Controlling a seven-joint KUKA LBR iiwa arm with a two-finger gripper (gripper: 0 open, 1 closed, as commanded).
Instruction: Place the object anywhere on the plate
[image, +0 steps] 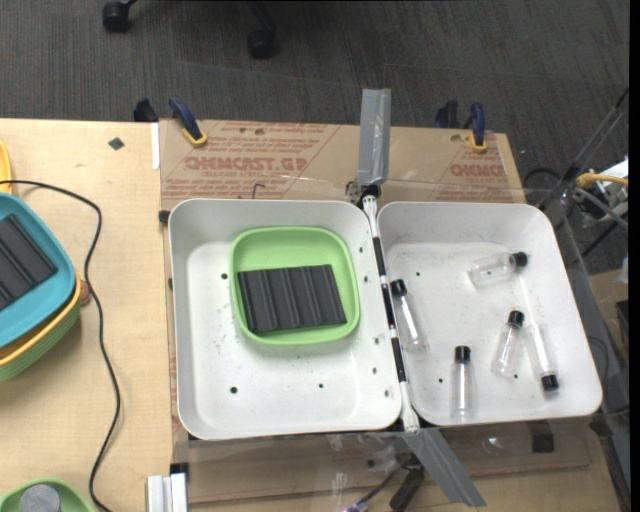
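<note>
Pincer opening: I cannot tell. Five clear vials (510, 340) lie scattered in the right bin (570, 300), one (405, 315) hard against the dividing edge. The green plate (290, 241) sits in the left bin (280, 405), near that edge, with open floor nearer me.

I'm scanning the right side, where the arm reaches in, and I cannot tell its colours, markings or screws from here. I'm picking up thin dark cables (597, 182) with a yellow piece just beyond the right bin (440, 250); whose they are, I can't tell.
</note>
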